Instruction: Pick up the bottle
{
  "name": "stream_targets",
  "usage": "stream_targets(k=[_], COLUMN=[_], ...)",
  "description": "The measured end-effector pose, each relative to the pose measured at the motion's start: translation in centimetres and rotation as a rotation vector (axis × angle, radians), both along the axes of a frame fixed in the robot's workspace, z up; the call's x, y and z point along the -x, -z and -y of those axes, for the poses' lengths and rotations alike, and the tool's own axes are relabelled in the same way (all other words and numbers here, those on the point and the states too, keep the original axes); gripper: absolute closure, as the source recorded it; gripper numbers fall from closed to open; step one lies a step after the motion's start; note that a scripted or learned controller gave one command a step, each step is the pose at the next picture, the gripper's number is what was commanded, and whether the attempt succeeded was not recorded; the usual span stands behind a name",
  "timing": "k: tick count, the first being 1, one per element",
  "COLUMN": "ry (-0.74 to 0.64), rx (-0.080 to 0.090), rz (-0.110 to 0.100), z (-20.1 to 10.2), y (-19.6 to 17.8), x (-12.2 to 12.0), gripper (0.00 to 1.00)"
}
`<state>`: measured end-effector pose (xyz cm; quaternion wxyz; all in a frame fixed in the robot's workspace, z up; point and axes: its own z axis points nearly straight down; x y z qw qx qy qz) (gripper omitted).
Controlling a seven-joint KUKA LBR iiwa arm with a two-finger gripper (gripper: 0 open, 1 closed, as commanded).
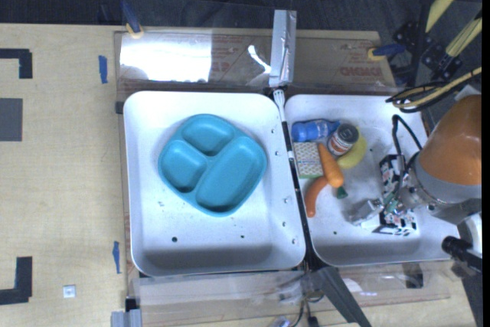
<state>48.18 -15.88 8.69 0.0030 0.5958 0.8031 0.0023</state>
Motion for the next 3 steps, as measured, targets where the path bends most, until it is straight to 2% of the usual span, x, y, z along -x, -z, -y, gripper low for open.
stream_targets(k=[1, 2, 3], ry=[-0.235, -0.235, -0.157], rx=[0.003, 0.003, -0.004], rz=[-0.001, 0.000, -0.007], z=[3.2, 3.2, 6.1], y=[0.0, 0.0, -4.4], x=[-1.2, -1.2, 0.1], gripper=[0.00, 0.00, 0.00])
